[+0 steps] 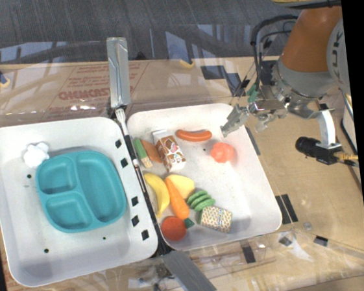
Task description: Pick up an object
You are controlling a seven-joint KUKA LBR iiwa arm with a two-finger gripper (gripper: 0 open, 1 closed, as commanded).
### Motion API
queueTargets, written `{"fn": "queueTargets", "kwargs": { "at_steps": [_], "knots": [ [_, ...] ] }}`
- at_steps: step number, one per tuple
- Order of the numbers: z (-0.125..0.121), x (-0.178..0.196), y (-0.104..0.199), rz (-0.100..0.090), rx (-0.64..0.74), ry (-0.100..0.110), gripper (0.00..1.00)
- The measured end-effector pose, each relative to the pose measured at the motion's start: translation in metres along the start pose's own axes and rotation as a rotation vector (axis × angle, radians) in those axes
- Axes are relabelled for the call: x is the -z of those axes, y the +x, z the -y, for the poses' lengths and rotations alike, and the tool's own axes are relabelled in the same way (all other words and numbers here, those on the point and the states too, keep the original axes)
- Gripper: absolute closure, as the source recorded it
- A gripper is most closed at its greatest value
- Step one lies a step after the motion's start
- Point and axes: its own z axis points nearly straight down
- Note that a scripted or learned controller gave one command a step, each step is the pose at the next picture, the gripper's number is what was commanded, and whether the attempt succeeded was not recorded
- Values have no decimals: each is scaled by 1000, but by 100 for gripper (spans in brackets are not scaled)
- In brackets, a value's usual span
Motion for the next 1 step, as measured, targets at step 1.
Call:
{"fn": "queueTargets", "kwargs": {
  "at_steps": [1],
  "knots": [
    [11,-109,80,-1,-76,5,0]
  ]
}}
